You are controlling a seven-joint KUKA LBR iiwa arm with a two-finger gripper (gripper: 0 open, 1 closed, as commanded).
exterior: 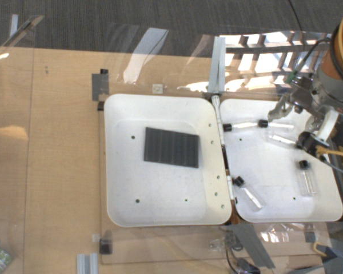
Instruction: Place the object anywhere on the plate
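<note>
The plate is a dark grey ribbed rectangle lying flat in the middle of the left bin, and nothing rests on it. Several clear tubes with black caps lie in the right bin: one near the divider, one at the lower left, one at the right, and one under the arm. My gripper hangs over the upper right part of the right bin, above those tubes. I see nothing clearly held in it.
A raised divider separates the two bins. A thin yellow stick pokes in from the right edge by the gripper. Cables and a metal frame sit behind the right bin. Bare wooden bench stretches to the left.
</note>
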